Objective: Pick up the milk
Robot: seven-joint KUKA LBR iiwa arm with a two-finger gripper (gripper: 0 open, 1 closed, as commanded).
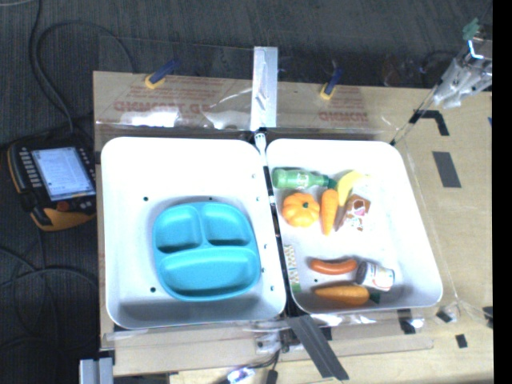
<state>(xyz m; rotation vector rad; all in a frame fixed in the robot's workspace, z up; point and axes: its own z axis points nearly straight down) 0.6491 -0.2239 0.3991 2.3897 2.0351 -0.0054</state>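
Two white bins share the bench; milk carton (357,212) lies in the right bin (416,214) (beside a carrot (329,210)).

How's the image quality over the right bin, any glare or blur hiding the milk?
Camera view: soft overall; the white right bin is bright and washes out pale items. The milk, beside the carrot, blurs into it; its edges are hard to make out.

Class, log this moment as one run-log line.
task: pick up milk | milk carton: right bin, beside carrot | blue tray: left bin | status: not picked
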